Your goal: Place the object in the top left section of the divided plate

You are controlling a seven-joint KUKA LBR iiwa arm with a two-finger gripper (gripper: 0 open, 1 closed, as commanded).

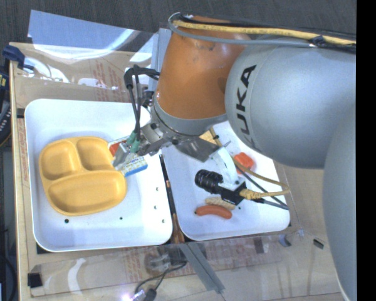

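**K:** Bench (282, 262) of pale wood under two shallow white bins set side by side; dark floor beyond. Where is the object?

**M:** Cannot single it out with certainty. A small blue-and-white item (136, 165) sits right at the gripper (129, 155), over the floor of the left bin (94, 231) and just beside the right rim of the yellow divided plate (81, 175); a small red-orange piece (114, 147) shows next to it, at that same rim; touching or just apart, unclear.

**K:** Grip state?

**M:** Cannot tell; the wrist body hides the tip from this angle, so clenched, released or grasping the item is unreadable; no hold recorded.

**K:** Plate layout?

**M:** Plate lies flat in the left half of the left bin; two small sections along its far side, one large section on the near side. The top left section (58, 157) is the small one farther from the gripper; the other small section lies between them.

**K:** Surroundings?

**M:** Arm (288, 99) comes in from the right, grey, its orange band (194, 74) above the seam between the bins. Right bin (257, 215) holds an orange chunk (244, 162) toward its far side and a reddish sausage-shaped thing (213, 211) near its front wall; the two are apart; a blue sheet (69, 33) lies behind the left bin.
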